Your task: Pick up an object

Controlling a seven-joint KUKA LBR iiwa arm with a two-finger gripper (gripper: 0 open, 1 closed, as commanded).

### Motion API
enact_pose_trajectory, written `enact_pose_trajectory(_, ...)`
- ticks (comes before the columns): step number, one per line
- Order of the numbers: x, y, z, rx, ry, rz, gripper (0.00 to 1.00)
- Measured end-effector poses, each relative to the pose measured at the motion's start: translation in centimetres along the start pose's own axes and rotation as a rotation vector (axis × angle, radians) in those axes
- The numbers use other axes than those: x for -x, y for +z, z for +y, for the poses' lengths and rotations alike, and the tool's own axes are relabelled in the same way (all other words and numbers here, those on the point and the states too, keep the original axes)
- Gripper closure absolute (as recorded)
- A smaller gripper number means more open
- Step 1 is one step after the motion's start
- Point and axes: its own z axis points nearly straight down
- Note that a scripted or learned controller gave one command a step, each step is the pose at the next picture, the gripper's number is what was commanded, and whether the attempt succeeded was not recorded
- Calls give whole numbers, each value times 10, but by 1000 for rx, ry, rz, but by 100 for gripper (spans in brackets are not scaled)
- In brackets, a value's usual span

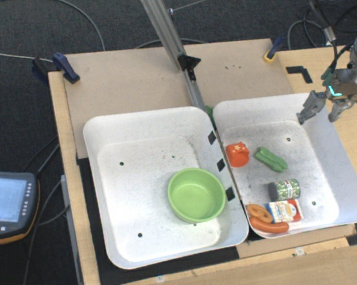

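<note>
The tool [322, 107] hangs spread apart and unloaded over the right bin's [334, 152] far-right rim.

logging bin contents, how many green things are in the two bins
3: a green bowl in the left bin, front right; a green pepper mid right bin; a green-labelled can just in front of it. Smaller ones could hide under the front pile.

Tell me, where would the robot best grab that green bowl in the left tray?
Probably by the rim. The green bowl sits upright, mouth open to the top, and looks too wide to span whole. One finger inside the wall and one outside, coming straight down, seems best. The end effector hangs open over the right bin's far right corner.
</note>
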Motion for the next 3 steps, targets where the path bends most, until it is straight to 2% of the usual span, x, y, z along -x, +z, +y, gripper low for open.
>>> enact_pose_trajectory(1,0,0,0,0,0,0,0)
enact_pose_trajectory(2,1,59,-8,-4,0,1,0)
enact_pose_trajectory(3,4,102,-6,-3,0,1,0)
